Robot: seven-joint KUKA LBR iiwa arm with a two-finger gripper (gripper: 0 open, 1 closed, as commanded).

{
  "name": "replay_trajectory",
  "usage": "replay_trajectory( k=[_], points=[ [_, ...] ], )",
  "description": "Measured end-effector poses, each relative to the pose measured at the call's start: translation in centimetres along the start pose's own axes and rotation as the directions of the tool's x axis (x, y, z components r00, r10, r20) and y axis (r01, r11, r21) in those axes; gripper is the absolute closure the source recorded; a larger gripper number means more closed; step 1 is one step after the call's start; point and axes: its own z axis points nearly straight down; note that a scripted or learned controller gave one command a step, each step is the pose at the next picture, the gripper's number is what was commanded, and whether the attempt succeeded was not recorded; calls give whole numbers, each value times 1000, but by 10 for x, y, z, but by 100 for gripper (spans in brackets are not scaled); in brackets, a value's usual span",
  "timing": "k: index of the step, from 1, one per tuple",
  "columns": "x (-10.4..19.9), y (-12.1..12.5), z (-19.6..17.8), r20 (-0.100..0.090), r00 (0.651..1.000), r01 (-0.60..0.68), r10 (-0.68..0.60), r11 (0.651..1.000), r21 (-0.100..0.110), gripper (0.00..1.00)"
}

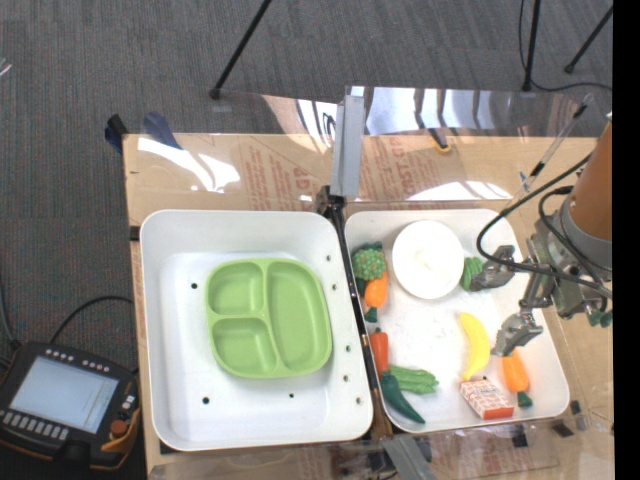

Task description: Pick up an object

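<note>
2 bins side by side on the table.

Left bin holds a tray. In the right bin, a plate lies at the back, broccoli to its left, a banana in front, a box nearer still, and a carrot by the left wall.

No legible txt. Red print on the cardboard sheet under the bins is mirrored/too blurry to read. Small red-white box has markings, too small to read.
</note>
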Motion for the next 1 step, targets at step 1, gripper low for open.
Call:
replay_trajectory(
  k=[1],
  points=[
    [16, 11, 194, -1, 1000, -11, 11, 1000, 0, 0]
  ],
)
